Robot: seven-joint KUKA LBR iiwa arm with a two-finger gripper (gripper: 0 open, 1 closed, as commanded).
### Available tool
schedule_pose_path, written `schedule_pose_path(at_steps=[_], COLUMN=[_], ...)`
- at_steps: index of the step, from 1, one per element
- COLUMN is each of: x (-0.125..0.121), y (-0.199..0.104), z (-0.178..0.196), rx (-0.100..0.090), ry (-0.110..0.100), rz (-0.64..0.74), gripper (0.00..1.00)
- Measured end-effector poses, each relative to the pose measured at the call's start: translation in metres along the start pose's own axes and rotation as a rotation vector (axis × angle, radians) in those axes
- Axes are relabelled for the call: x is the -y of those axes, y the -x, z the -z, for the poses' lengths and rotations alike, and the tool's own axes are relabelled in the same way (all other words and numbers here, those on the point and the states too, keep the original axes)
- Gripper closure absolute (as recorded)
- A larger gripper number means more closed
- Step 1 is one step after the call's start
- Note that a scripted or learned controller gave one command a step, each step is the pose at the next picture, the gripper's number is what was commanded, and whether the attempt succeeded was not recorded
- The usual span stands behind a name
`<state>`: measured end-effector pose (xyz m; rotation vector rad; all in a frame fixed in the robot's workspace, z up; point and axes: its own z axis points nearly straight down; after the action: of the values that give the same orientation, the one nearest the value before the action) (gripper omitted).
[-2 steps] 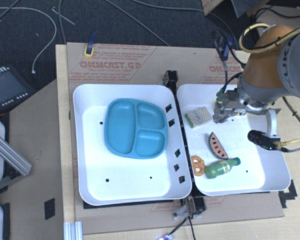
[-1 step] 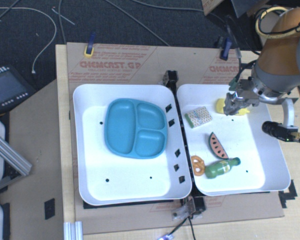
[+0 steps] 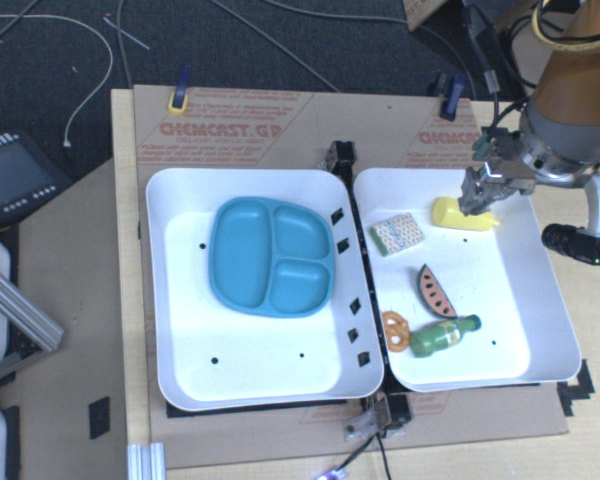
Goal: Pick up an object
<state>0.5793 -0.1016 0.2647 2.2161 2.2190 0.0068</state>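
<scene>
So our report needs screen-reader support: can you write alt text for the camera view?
A gripper sits at a yellow object in the right bin, which also holds a green bottle, watermelon slice and pretzel. The left bin holds a blue divided plate.

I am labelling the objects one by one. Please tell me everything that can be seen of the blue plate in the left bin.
The blue divided plate is light blue, smooth and looks like plastic. It has rounded corners and three compartments: one long at the view's left, two smaller at the right. It lies flat, slightly turned, in the upper middle of the left bin, resting on its white floor. Nothing lies in it or touches it.
</scene>
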Motion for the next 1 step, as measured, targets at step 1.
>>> schedule_pose_path(at_steps=[1], x=[-0.0031], y=[-0.0568], z=[0.0022], rx=[-0.003], ry=[-0.005], rz=[0.005], gripper=[1.0])
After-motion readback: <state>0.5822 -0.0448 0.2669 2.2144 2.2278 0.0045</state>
